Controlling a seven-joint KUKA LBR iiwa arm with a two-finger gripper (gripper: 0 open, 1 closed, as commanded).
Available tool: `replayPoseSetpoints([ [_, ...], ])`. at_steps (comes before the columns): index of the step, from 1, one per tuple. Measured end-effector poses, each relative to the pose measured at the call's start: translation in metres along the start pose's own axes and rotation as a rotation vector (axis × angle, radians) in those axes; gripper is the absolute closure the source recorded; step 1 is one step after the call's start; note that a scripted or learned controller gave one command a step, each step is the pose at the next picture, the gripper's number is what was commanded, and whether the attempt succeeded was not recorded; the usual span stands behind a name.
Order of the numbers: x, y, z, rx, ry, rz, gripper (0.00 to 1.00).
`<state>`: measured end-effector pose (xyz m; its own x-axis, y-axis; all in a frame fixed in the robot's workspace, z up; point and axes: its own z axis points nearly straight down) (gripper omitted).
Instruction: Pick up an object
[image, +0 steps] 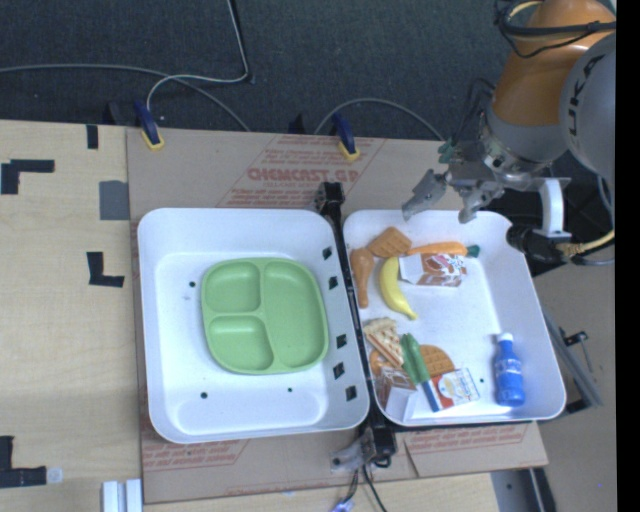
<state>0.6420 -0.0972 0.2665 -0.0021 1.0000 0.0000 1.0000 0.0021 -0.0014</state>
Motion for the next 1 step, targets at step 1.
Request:
replayPoseSetpoints([
  [1, 0.0352, -0.0093, 0.0836, 0.003, 0.001, 0.0, 0.0],
])
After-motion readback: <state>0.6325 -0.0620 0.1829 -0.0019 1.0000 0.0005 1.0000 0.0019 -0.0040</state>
